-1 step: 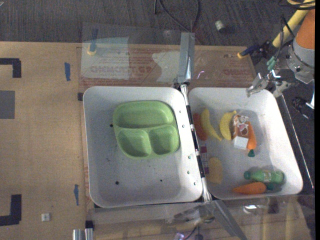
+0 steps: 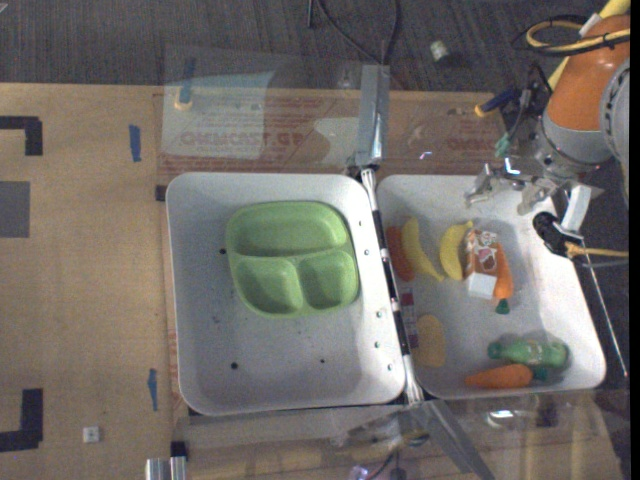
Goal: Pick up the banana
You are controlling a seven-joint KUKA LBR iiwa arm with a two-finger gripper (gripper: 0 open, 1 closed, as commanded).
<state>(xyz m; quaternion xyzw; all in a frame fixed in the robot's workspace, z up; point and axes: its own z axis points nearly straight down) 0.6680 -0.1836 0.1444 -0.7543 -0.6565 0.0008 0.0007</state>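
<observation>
My fingers (image 2: 510, 190) hover over the right bin's (image 2: 590, 338) upper right corner; I can't tell if they're wide or narrow from this angle, and nothing shows between them. Banana (image 2: 420, 251) lies in that bin's upper left area, just beside a reddish piece (image 2: 399, 253) on its left and a yellow piece (image 2: 455, 250) on its right, long axis running roughly top to bottom with a slight slant. It sits down and to the left of me, so likely next move: go that way, then descend across its narrow width.

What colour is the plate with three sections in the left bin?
Light green. The plate shows best in the camera view, lying in the left bin.
</observation>
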